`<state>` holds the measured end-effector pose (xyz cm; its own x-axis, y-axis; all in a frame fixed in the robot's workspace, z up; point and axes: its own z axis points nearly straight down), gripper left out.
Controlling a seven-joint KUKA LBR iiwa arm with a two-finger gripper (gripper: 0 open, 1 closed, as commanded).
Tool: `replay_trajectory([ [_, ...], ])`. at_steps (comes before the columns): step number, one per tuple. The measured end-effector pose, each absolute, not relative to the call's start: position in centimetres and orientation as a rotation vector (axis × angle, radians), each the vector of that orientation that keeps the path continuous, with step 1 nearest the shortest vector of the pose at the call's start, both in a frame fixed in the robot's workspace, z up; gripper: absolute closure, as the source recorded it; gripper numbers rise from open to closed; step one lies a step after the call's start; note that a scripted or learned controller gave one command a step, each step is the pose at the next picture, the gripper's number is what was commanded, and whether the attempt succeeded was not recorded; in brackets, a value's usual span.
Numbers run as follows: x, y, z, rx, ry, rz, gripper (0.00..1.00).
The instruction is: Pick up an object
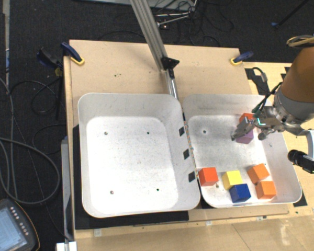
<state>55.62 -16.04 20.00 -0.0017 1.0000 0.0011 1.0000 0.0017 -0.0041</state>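
On the bench [146, 67] sit two white bins side by side. At far left, the left bin [94, 109] lies with its rim meeting the right bin [214, 122] along the middle seam, where a grey pole [146, 22] slants down from the top of the view.

Along the near edge of the right bin stands a cluster of blocks. Leftmost is an orange block [208, 175]; just beside it is a yellow block [232, 179], with a blue block [240, 192] touching its near side. Further right, a second orange block [258, 172] sits just above a third orange block [266, 189], the two nearly touching.

Well apart from that cluster, toward the back of the same bin, a purple block [245, 136] lies on the floor with a small red-orange block [246, 118] just behind it. The gripper [248, 135] hangs right over this pair, its dark fingers spread either side of the purple block; whether they actually press on it is hard to tell from this slant, so it looks open around the block rather than clamped.

At far right the arm [303, 88] reaches in over the bin's rim.
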Motion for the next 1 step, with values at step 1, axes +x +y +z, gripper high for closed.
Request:
replay_trajectory([
  [1, 55.71, -16.06, 20.2, -2.221, -2.222, 0.0, 0.0],
])
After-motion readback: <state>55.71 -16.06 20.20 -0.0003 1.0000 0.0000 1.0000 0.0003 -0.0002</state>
